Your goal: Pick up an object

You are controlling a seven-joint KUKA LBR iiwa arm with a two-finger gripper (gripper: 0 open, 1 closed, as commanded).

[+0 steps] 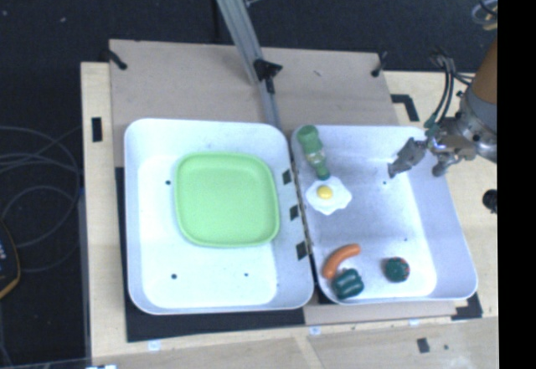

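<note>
Where the arm (481,99) reaches in from the right, its claw (423,156) hangs over the upper right part of the right bin (435,217), with one dark finger (404,158) pointing down and left toward the bin floor and another (442,165) nearer the bin's right wall; the two stand apart with nothing between them, so the claw is spread and holds no object. The things to pick from all lie in the right bin, well apart from the claw. A green bottle (312,150) lies against the bin's left wall near the top, its cap toward the far edge; if it carries a label, the print is too small to read. Just below it, touching or nearly touching, sits a toy fried egg (327,196), white with a yellow yolk. Near the bottom edge an orange sausage (341,258) lies at a slant, with a dark green pepper (347,283) just beside its lower end and a round dark green vegetable (397,269) a little to the right. The left bin (142,192) holds a light green square plate (226,198), lying flat near its middle. Both bins rest on the pale tabletop (184,74), and a grey pole (234,12) slants down from the top to the gap between them. No brand or writing can be read anywhere.
</note>
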